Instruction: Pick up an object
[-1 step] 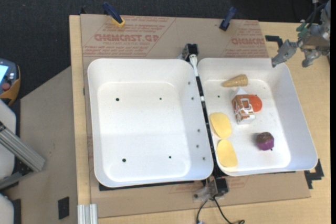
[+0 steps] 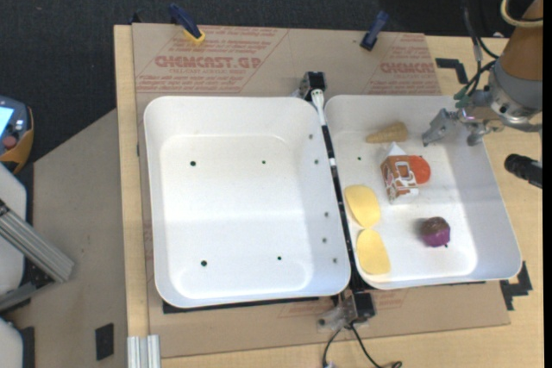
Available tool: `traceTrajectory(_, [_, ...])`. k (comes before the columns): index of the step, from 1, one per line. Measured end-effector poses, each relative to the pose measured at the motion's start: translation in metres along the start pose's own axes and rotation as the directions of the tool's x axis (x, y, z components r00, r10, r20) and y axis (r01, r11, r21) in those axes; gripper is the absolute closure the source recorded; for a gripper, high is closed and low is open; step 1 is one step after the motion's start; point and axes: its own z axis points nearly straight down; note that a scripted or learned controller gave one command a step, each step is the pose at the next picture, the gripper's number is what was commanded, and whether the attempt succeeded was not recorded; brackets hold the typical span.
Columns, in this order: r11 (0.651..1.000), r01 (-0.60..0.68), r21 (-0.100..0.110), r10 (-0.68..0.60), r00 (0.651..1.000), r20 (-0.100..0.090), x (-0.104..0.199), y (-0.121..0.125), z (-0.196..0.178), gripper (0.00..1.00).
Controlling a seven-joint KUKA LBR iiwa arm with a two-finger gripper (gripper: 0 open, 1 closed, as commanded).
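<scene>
White plastic forms the right bin (image 2: 492, 211), where five objects lie: a tan wedge (image 2: 387, 133) at twelve o'clock, a carton (image 2: 404, 176) centrally, a purple ball (image 2: 435, 232) at five, two yellow discs (image 2: 363, 206) at nine and seven; the gripper (image 2: 451, 127) hangs at two o'clock, fingers spread, nothing held; the approach is judged under way; lowering over one object is required next.

Grey arm (image 2: 517, 95), orange band, small metal hand (image 2: 454, 127)
</scene>
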Motion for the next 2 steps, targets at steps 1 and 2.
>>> traceTrajectory(1, [1.000, 0.007, -0.007, -0.007, 1.000, -0.009, 0.007, 0.008, 0.051, 0.00])
traceTrajectory(2, [1.000, 0.007, 0.018, -0.007, 1.000, 0.003, 0.044, 0.028, 0.053, 0.00])
